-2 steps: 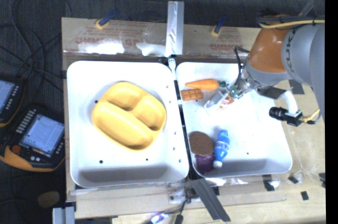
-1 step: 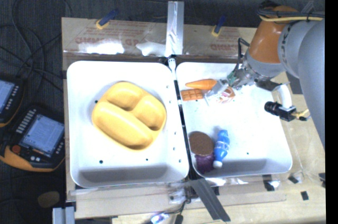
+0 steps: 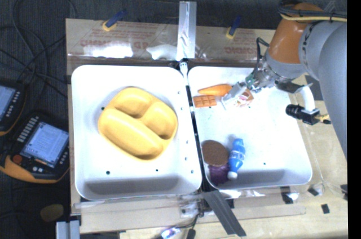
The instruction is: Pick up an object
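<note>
My gripper (image 3: 240, 91) is low over the back of the right bin (image 3: 282, 142), reaching in from the upper right. Right beside it lies a small white and red item (image 3: 245, 98), touching or nearly touching the gripper's tip. Just left of it are an orange carrot (image 3: 214, 89) and an orange waffle-like piece (image 3: 205, 101). Near the bin's front left corner stand a brown round item (image 3: 214, 151), a purple item (image 3: 220, 170) and a blue and white bottle (image 3: 236, 158). A large yellow bread-like object (image 3: 137, 122) lies in the left bin (image 3: 90, 170).
The divider between the two bins (image 3: 192, 125) runs down the middle. The grey arm with its orange band (image 3: 287, 43) hangs over the right bin's back right corner. A black part (image 3: 302, 113) sticks out at the right rim. Handheld devices (image 3: 39, 145) and cables lie left of the bench.
</note>
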Controlling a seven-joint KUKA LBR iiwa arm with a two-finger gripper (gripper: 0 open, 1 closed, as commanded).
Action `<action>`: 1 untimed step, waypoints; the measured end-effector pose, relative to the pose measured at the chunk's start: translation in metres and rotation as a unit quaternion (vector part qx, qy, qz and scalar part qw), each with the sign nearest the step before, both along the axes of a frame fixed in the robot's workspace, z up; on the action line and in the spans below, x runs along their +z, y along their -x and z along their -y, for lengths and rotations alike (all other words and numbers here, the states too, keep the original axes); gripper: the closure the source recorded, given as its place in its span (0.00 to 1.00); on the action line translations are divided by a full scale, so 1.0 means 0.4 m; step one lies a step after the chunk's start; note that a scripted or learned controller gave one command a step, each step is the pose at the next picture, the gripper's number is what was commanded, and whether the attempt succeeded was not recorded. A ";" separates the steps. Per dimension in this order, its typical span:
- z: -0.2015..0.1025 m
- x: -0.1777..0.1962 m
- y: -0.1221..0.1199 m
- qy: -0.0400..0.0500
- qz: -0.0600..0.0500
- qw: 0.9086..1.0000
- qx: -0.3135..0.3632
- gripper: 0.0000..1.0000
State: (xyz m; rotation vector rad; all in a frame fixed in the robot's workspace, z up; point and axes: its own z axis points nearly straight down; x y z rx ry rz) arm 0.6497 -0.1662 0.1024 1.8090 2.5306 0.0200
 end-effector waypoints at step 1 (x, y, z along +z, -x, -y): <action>0.040 0.000 -0.001 0.002 0.001 1.000 0.030 0.00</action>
